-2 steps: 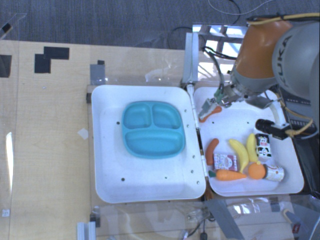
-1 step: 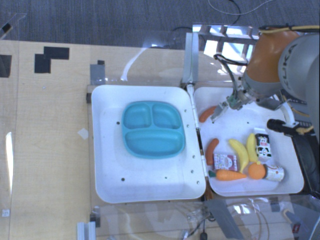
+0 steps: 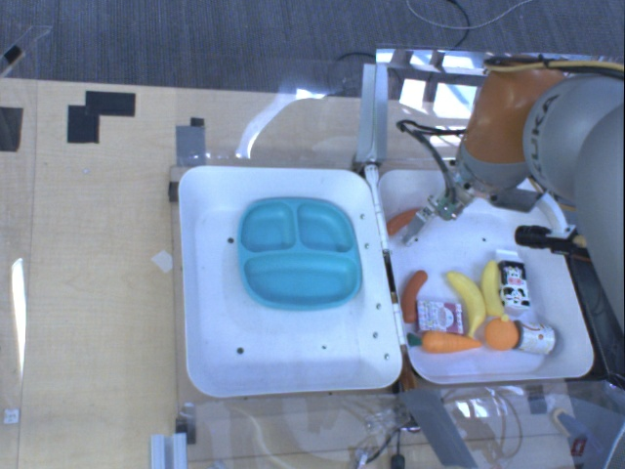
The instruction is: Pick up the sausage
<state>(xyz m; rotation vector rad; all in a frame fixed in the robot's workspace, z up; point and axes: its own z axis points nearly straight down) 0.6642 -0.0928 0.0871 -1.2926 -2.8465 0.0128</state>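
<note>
Sausage (image 3: pixel 414 294) lay in the right bin (image 3: pixel 576 360), hard against its left wall, long axis running roughly up the frame with a slight lean. It sat below and a little left of the gripper (image 3: pixel 418 225), with clear floor between them. Whether the fingers were spread or pressed together could not be told. It looked short, plump, smooth and orange-red, just beside a small pink packet (image 3: pixel 439 316).

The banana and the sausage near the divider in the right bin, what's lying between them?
In the camera view, a small pink-and-white packet lies between the sausage and the banana, on the floor of the right bin.
</note>
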